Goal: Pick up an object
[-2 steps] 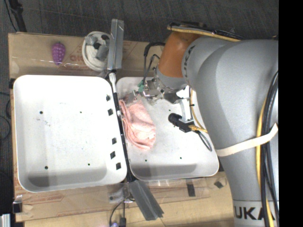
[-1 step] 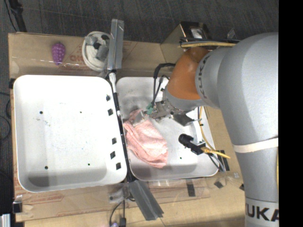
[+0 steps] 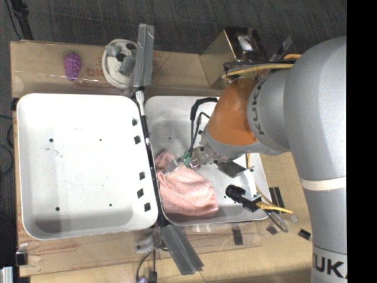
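The gripper point(image 3: 191, 158) sits at the upper edge of the pink cloth point(image 3: 187, 192), which lies crumpled in the lower left of the right bin point(image 3: 169, 119), just below the centre of the frame. The wrist shades the gripper, so it cannot be told whether it is spread or pressed together. A sound pick would probably bite a raised fold nearer the cloth's middle, then lift straight up, clear of the bin's wall.

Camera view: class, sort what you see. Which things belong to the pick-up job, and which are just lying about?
Job in hand:
- pink cloth in the right bin
- gripper at the cloth's upper edge

Lying about:
- purple object on the bench, beyond the bins
- white roll beside it
- left bin
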Robot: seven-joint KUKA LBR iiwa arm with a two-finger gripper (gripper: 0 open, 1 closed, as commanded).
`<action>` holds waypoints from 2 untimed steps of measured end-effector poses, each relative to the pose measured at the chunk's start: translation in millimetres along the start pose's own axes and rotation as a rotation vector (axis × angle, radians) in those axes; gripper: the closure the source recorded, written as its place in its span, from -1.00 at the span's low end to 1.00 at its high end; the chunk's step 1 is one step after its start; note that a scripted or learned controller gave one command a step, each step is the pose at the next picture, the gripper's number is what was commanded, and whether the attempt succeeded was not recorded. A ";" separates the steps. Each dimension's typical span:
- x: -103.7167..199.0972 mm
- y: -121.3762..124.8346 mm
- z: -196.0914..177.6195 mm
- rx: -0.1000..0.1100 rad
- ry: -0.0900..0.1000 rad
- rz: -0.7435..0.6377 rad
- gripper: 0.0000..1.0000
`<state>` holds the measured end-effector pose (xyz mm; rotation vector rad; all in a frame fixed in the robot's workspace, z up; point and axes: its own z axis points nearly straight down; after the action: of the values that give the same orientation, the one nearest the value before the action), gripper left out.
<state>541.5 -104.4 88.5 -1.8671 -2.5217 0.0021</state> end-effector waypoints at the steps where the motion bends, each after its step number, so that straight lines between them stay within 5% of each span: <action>1: -1.1 0.4 -6.6 0.003 0.002 -0.002 1.00; 2: -12.8 5.0 -17.0 0.003 -0.001 0.267 1.00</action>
<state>550.1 -115.2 105.5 -2.1853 -2.2501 0.0083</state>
